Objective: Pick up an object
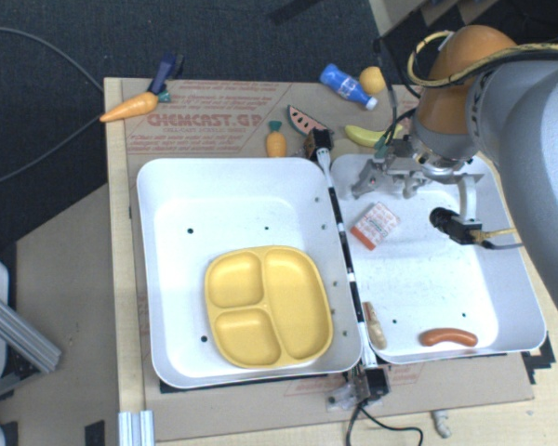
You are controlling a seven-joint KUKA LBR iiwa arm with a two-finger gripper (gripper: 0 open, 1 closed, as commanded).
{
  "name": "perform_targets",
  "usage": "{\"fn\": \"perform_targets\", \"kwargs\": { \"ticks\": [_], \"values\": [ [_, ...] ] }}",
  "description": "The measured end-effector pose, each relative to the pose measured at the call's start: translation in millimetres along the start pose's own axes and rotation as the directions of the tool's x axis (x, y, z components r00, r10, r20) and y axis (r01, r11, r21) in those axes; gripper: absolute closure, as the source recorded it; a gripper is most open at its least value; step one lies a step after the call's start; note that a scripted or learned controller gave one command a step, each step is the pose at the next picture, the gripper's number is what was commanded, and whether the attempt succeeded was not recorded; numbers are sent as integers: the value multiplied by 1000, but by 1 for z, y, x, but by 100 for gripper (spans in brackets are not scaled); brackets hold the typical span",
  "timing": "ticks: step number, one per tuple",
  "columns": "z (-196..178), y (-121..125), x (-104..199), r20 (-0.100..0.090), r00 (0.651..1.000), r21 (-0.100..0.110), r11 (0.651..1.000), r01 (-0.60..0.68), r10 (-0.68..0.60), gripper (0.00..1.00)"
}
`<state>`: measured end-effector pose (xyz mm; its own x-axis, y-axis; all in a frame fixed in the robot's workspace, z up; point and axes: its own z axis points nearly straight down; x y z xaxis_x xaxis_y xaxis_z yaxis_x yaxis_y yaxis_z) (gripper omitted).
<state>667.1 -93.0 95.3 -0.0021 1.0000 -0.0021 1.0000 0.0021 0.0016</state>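
Observation:
My gripper (387, 186) hangs over the far left part of the right bin (502, 328), its two grey fingers spread apart with nothing between them, so it is open. Just in front of it, a red and white packet (375, 224) lies flat on the bin floor, apart from the fingers. An orange-red sausage (448, 338) rests near the bin's front wall. A thin brown piece (375, 326) lies along the bin's left wall.
The left bin (167, 249) holds a yellow divided plate (265, 303). Behind the bins on the bench lie a carrot (130, 108), a watermelon slice (300, 119), a small orange toy (276, 143), a banana (363, 136), a blue bottle (347, 85) and a yellow fruit (373, 80).

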Motion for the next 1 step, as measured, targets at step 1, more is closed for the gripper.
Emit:
{"fn": "perform_targets", "kwargs": {
  "ticks": [1],
  "values": [
    [11, -37, -4, -3, 1000, 3, 1000, -3, 3, 0]
  ]
}}
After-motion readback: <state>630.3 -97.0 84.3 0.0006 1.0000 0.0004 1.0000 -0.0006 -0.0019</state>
